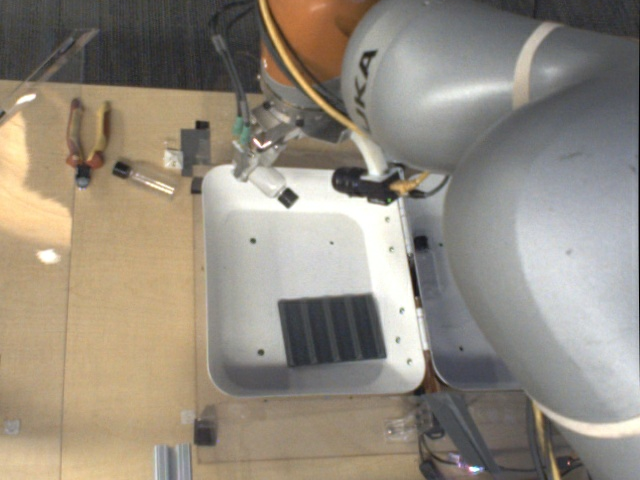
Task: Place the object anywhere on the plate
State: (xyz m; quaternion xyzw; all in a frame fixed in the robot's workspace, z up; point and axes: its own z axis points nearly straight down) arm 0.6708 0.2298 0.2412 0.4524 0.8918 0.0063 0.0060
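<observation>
Tool above a corner of the left bin; whether it is spread or pinching cannot be told. A small black object sits just beside it. The ribbed plate lies well apart from it, so confirm a firm grip before carrying across.

light: bright, even, from above
glare: hot patches on worktop at left; sheen on arm
shadows: soft, inside left bin along its walls
focus: arm close to lens, slightly soft; overall low-res, mild grain
</observation>
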